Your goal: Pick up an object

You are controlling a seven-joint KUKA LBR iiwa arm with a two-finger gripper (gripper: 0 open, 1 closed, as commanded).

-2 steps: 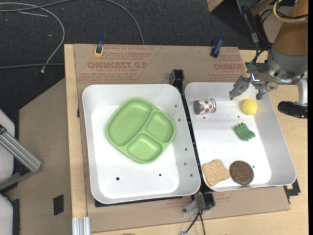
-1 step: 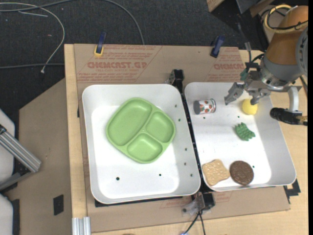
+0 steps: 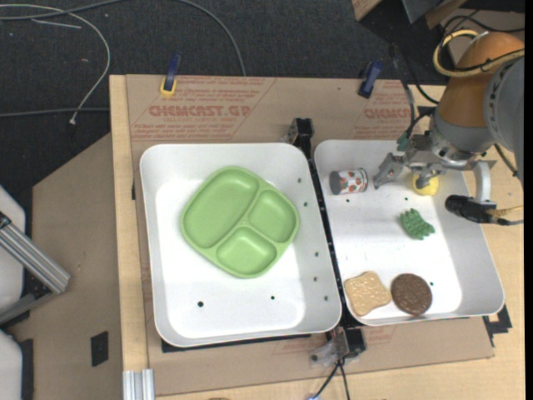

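My gripper (image 3: 405,175) hangs over the far end of the right bin (image 3: 475,248), open, with nothing between its fingers. A small can (image 3: 348,181) with a red-and-white label lies on its side just left of the left finger (image 3: 386,171). A yellow object (image 3: 427,186) sits beside the right finger, partly hidden by it. Nearer the middle of the bin lies a green leafy toy (image 3: 416,223). A tan cracker (image 3: 366,292) and a round brown cookie (image 3: 411,294) rest at the near edge.
The left bin (image 3: 166,290) holds a green divided plate (image 3: 240,221). A black divider with clamps runs between the bins. Cardboard covers the bench around both bins.
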